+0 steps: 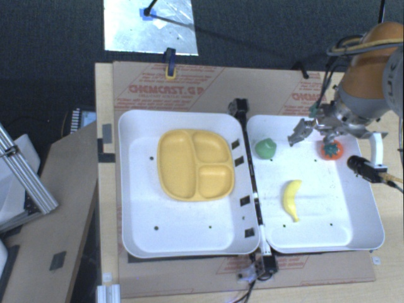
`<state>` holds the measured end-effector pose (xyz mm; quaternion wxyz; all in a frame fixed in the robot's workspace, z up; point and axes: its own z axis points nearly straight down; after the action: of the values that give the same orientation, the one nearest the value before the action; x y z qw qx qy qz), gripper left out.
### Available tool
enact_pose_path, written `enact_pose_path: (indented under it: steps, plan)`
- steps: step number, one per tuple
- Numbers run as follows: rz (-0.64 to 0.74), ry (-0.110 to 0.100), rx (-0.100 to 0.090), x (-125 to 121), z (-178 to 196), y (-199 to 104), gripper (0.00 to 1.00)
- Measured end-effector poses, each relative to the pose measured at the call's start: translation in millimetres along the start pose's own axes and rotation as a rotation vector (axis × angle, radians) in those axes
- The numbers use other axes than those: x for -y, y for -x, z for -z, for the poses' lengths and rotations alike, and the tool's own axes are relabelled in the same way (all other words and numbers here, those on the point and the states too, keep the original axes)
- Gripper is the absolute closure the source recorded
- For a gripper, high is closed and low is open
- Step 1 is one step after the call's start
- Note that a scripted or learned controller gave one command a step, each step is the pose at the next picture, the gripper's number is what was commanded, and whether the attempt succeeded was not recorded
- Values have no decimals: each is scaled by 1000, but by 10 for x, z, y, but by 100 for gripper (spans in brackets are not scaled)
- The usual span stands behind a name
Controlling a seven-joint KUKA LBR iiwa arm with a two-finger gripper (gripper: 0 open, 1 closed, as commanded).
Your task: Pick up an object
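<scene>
The tabletop (189,81) was a tan board printed with red lettering, set against dark carpet, with a shiny metal sheet (150,16) lying beyond it. Two white bins sat side by side: the left bin (136,232) held a yellow divided plate (194,164), the right bin (366,226) a green object (266,148), a yellow banana (291,198) and a small orange-red object (331,149). The arm's bulk hid part of the right bin's far corner. The end effector (315,128) hung low beside the orange-red object; how far it was open I cannot tell, and nothing was visibly held.
</scene>
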<state>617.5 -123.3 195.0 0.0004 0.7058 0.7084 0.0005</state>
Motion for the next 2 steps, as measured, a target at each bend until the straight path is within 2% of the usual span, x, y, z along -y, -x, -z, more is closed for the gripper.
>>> enact_pose_path:
  steps: [1,2]
  plan:
    - [-3,-3,0,76,-448,8,0]
    - [-3,-3,0,24,-883,27,0]
